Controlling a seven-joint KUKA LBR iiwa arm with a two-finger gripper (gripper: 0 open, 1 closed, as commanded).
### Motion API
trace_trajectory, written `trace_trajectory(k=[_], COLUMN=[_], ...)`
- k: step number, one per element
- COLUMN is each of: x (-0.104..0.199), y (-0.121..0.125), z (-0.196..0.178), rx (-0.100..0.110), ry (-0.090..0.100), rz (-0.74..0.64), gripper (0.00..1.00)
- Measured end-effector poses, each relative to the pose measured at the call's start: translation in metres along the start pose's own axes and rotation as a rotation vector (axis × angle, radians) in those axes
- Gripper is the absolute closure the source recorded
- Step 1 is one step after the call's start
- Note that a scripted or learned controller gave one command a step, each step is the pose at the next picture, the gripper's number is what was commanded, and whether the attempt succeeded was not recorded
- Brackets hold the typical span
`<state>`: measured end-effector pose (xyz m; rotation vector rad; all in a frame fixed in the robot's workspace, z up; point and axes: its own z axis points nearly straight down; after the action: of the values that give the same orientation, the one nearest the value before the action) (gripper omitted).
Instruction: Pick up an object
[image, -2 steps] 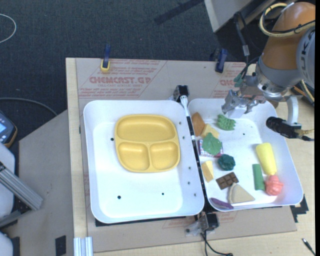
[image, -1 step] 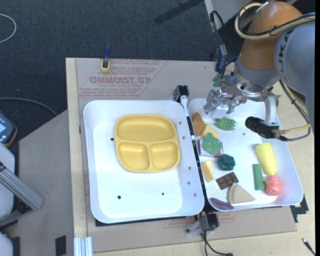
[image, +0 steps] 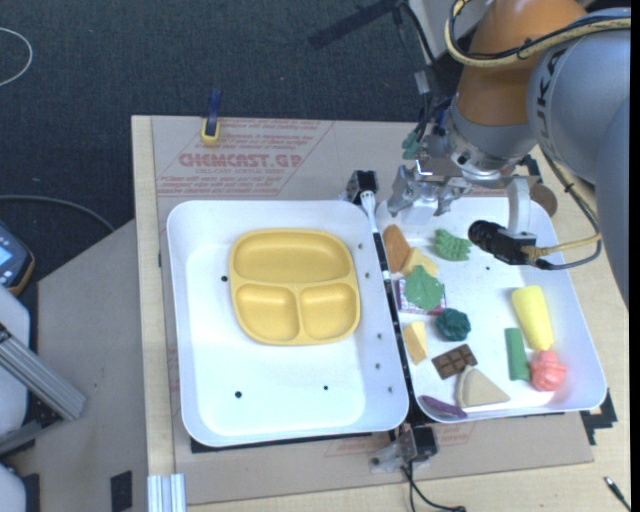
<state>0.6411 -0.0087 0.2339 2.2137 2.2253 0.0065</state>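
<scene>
The right bin (image: 575, 300) holds several toy foods: a brown bread piece (image: 397, 247), a light green piece (image: 451, 245), a green leafy piece (image: 424, 290), a dark teal ball (image: 453, 324), a yellow wedge (image: 415, 342), a brown chocolate bar (image: 454, 360), a beige triangle (image: 483, 388), a green stick (image: 516, 353), a yellow cylinder (image: 532, 315) and a pink lump (image: 548, 372). My gripper (image: 420, 195) hangs over the far left corner of that bin, just behind the bread piece. I see nothing held in it.
The left bin (image: 200, 350) bears a yellow divided plate (image: 295, 285). A black part with a cable (image: 500, 243) hangs off the arm over the right bin's far side. A purple item (image: 440, 406) lies at that bin's near edge.
</scene>
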Motion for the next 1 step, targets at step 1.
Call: trace_trajectory(k=[1], x=[-0.0043], y=[0.0037], z=[0.0002], rx=[0.001], ry=[-0.002], rz=[0.003], gripper=[1.00])
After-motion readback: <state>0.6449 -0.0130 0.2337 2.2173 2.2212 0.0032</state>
